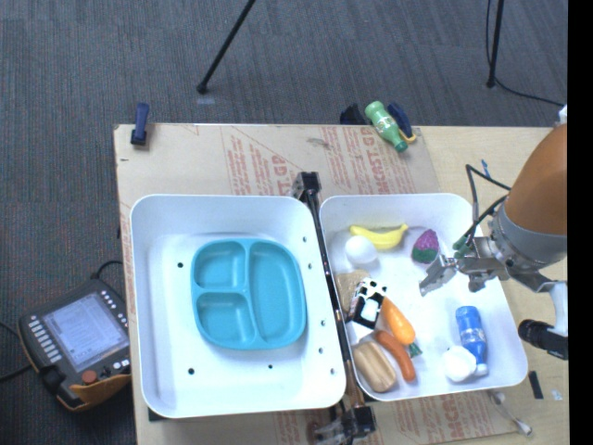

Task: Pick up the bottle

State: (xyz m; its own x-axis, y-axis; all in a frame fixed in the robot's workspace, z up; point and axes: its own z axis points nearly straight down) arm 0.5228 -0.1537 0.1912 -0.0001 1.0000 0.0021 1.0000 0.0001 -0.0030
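While the claw [443, 273] hangs released, one blue bottle [472, 334] lies nearby; one green bottle [385, 124] outside.

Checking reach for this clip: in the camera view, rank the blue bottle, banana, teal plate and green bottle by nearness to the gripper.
From the gripper:
1. Blue bottle, just below it, right bin.
2. Banana, upper left of that bin.
3. Green bottle, on the bench beyond the bins.
4. Teal plate, left bin.

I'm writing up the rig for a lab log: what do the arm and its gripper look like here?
The arm has a rounded orange band above a grey wrist section. Dark thin cables run along its left side. The gripper is grey metal with slim, angular jaws.
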